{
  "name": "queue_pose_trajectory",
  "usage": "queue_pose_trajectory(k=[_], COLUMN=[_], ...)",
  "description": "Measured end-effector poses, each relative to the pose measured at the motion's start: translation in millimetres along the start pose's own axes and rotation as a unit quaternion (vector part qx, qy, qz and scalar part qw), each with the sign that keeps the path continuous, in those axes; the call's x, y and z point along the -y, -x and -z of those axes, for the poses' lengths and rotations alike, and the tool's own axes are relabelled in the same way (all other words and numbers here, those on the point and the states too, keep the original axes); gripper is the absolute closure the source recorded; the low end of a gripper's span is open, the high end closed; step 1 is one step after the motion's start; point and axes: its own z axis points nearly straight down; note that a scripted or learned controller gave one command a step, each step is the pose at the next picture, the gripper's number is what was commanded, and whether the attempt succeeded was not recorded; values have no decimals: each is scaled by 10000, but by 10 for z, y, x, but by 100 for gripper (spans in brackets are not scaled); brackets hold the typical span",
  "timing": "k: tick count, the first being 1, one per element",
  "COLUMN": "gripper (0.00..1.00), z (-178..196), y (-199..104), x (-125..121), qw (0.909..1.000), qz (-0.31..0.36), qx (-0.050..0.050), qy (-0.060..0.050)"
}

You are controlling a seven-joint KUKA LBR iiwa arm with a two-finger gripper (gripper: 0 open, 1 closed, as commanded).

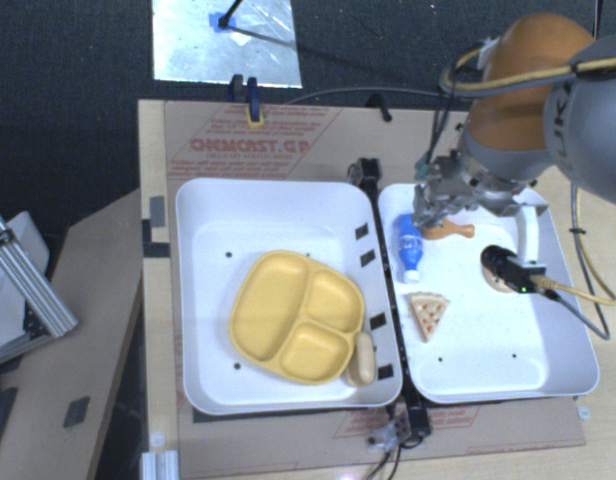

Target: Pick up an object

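Just beside the claw [429, 216], blue bottle [409, 246]

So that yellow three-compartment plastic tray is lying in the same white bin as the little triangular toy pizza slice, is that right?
Not quite. The camera view shows the yellow three-compartment plastic tray lying in the left white bin, while the triangular toy pizza slice lies in the right white bin beside it.

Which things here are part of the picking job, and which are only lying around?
Likely for the job, near the gripper in the right bin:
blue bottle
orange toy drumstick
pizza slice

Lying about, in the left bin:
yellow divided plate
bread roll
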Motion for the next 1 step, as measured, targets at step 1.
queue_pose_trajectory(k=[1], gripper=[100], z=[-4], y=[-458], x=[101], qw=[10000], qz=[9], qx=[-4], qy=[-3])
